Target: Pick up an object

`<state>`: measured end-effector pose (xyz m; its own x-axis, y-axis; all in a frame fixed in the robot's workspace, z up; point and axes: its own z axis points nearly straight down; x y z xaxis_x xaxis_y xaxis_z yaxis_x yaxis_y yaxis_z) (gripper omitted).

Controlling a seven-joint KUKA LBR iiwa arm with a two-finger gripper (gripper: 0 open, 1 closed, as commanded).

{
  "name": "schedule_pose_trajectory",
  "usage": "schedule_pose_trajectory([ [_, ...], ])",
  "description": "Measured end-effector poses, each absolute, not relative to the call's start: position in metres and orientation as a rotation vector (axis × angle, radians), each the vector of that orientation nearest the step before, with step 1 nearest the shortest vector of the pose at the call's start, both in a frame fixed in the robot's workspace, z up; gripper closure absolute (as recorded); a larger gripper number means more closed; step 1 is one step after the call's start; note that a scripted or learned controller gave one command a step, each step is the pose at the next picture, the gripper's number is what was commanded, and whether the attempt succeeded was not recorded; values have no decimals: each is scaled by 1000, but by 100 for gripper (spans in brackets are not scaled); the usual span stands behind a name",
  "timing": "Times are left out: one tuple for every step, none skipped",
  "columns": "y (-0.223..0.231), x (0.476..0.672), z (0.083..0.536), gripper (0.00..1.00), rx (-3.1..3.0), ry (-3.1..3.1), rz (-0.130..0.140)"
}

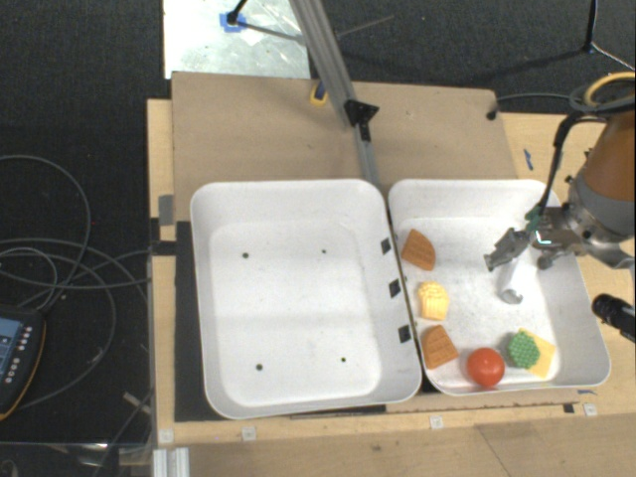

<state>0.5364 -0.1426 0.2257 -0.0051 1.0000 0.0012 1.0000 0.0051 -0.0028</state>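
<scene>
The gripper (509, 276) was seen above the right bin (571, 296), fingers spread and empty — a red tomato (486, 367) lay at its six o'clock. A straight descent, centred over one object, was judged best.

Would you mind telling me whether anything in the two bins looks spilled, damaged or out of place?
Nothing stands out. The orange wedge, yellow block, second orange piece, red ball and green-and-yellow item all lie inside the right bin, none over the rim. The claw hangs above that bin.
</scene>
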Motion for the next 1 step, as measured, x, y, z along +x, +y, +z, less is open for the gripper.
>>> schedule_pose_trajectory([
  [-143,537,228,0,-2218,-2226,-2],
])
